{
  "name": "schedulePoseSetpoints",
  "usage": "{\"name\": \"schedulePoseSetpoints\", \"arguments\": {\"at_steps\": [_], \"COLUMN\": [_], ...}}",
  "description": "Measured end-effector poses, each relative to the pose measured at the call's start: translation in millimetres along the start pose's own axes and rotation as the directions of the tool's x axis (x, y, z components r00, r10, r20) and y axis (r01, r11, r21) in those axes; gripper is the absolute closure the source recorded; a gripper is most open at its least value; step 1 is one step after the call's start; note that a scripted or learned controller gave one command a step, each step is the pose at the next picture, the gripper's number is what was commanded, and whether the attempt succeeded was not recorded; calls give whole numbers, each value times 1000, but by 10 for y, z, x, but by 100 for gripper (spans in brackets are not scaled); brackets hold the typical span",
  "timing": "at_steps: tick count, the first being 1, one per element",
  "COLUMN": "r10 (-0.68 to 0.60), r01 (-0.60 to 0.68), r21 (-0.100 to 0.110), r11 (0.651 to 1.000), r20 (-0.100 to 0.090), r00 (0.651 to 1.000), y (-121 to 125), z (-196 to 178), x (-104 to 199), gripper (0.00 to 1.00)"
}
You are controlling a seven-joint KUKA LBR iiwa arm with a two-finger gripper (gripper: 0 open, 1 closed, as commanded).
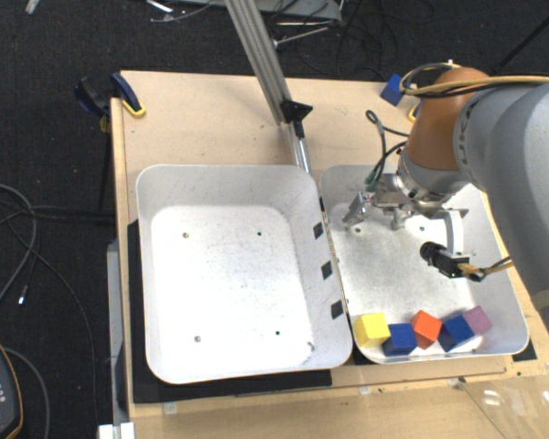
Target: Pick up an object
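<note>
Nothing is picked up yet: the gripper (377, 210) hangs over the right bin (384, 273), whether its jaws are open or closed I cannot tell, well apart from the blocks (421, 329) along the bin's near edge.

Two speckled, matt white plastic bins (229, 273) sat on a pale, smooth wooden bench (210, 117), beside the arm's glossy orange band (435, 126) and a ribbed metal pole (256, 44).
</note>
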State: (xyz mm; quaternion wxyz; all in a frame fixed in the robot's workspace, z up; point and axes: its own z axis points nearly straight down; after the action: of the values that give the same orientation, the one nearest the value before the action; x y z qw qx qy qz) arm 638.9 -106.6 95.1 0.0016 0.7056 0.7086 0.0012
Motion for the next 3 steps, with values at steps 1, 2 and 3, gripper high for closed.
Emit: {"name": "schedulePoseSetpoints", "arguments": {"at_steps": [1,2,3], "r10": [7,6,6], "r01": [-7,-6,-6], "r21": [4,4,4], "r11": [1000,1000,1000], "r20": [0,0,0], "r00": [1000,1000,1000], "y": [-519,-827,-1109], "z": [-406,3,-10], "x": [-36,-69,-46], "gripper": [0,0,0]}}
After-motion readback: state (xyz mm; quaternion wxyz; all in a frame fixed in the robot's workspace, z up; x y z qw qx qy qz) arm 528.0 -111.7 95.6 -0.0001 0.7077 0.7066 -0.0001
